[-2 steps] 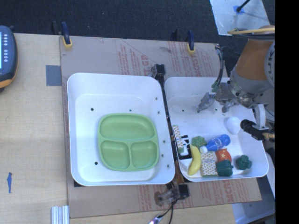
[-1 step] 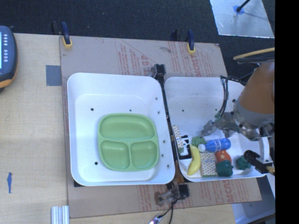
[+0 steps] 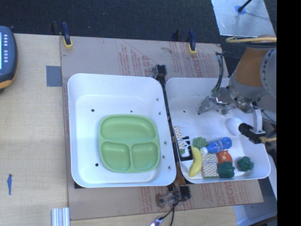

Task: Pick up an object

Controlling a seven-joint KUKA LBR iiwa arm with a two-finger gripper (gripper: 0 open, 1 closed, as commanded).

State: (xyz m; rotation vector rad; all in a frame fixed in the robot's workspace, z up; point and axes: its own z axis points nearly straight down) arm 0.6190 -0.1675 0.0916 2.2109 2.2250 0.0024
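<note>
Hovering at the right bin's (image 3: 188, 86) upper wall, the gripper (image 3: 214, 102) is seen apparently open and empty; the 1 banana (image 3: 196, 162) could be missed amid crowded toys.

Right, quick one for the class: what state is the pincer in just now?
Pincer: open, holding nothing, over the bare upper part of the right bin.

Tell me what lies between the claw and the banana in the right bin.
In the camera view, mostly bare white bin floor separates the claw from the banana; a green broccoli piece sits just above the banana.
</note>
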